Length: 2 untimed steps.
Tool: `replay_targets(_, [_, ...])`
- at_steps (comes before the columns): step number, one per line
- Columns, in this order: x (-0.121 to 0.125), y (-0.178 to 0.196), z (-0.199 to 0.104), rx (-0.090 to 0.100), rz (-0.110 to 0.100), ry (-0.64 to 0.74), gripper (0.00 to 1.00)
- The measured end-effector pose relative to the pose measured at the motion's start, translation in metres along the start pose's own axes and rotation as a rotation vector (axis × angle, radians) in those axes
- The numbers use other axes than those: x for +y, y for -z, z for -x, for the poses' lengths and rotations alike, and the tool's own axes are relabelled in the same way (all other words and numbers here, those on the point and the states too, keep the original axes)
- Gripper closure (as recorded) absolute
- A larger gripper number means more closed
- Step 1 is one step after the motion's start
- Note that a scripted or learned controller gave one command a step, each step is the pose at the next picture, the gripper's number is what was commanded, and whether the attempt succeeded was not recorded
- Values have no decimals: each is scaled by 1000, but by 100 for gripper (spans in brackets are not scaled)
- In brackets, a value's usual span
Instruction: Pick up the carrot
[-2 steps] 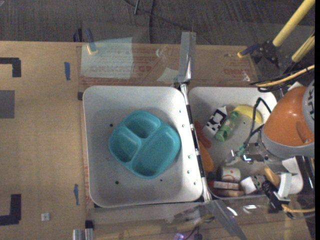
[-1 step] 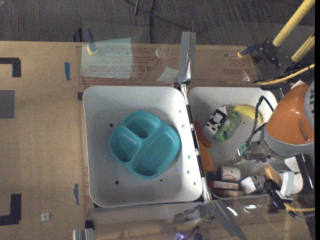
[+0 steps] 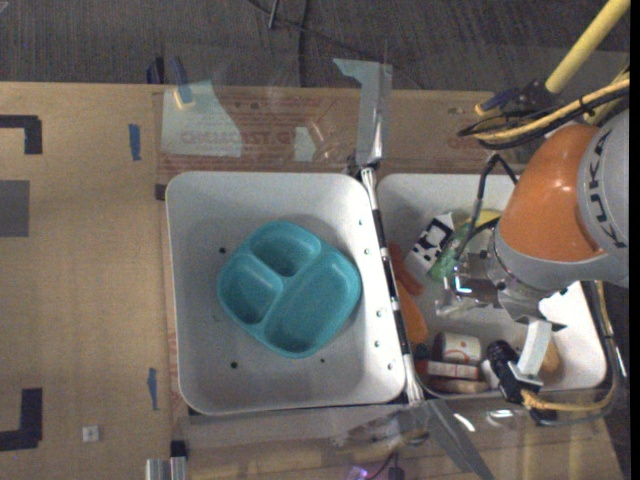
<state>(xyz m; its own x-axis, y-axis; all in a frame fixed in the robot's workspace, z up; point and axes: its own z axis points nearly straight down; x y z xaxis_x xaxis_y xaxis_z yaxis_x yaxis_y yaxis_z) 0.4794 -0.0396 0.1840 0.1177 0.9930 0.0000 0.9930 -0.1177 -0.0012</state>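
1. Counter (image 3: 80, 268) on the far left, bare brown board with a few dark tape marks.
2. Next comes the left bin (image 3: 200, 368), and sitting in it a teal divided plate (image 3: 290, 288), three compartments, nothing on it.
3. Now the divider between the bins, and right against it on the right bin's (image 3: 410, 193) left wall lies the carrot (image 3: 407, 303), an orange strip running lengthwise along the wall. It looks like a light, stiff toy piece, likely smooth and a bit slippery; best taken across its narrow width near the middle, though the wall leaves little room on that side.
4. Just beside it, a black-and-white checked item (image 3: 433, 236) and small packaged goods (image 3: 455, 353) toward the near edge.
5. Over all that hangs the end effector (image 3: 470, 283), near the carrot but not touching; whether it's spread or pressed together, I cannot tell.
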Motion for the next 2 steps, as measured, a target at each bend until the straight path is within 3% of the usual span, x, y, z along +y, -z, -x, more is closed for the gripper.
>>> replay_targets(1, [0,0,0,0,0,0,0])
replay_targets(2, [6,-85,49,-1,4,151,0])
